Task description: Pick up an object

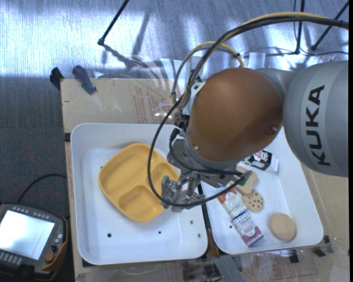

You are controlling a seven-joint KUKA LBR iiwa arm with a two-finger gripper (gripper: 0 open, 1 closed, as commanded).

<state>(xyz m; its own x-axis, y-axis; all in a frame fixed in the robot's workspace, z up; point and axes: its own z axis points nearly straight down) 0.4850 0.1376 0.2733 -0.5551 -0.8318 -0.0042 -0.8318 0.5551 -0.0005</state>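
Camera view looks down on the bench point(94, 107), where two shallow white bins sit side by side. The left bin point(88, 228) carries a yellow divided plate point(129, 178), lying flat and turned at an angle, with three compartments showing. The right bin point(309, 216) carries a small carton point(241, 219) with red and white print lying on its side, a round tan disc point(282, 227) near the bin's front right corner, a chocolate-chip cookie point(255, 202) just beside the carton, a tan piece point(246, 183) partly under the arm, and a small white packet point(265, 158) with dark print toward the back. The arm point(317, 122), grey with its orange band point(235, 116), reaches in from the right and covers the strip where the bins meet. The end effector point(179, 191) hangs low over the right edge of the yellow divided plate, close to or touching its rim; its metal parts are tangled with cables, so whether it is apart or together cannot be told. A handheld pendant point(23, 234) with a lit screen lies on the floor at lower left.
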